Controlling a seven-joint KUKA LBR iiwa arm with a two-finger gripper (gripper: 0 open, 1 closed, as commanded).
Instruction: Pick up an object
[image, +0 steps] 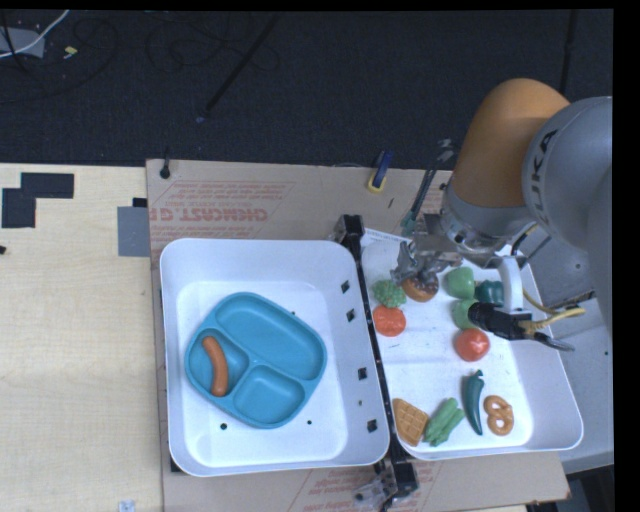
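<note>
My gripper (414, 266) hangs low over the far left part of the right bin (560, 420). Just below it lie a brown round piece (421, 289) and a small green broccoli-like piece (390, 294), both very close to its tip. I cannot see anything held in it. A red tomato (389, 321) sits a little nearer the camera, by the bin's left wall. A green round fruit (460, 281) rests to the gripper's right, partly under the wrist.
The right bin also holds a second red tomato (471, 344), a dark green pepper (474, 398), a pretzel (498, 414), a waffle (409, 420) and a green pod (443, 420). In the left bin (180, 270) a blue divided plate (290, 345) carries a sausage (215, 364).
</note>
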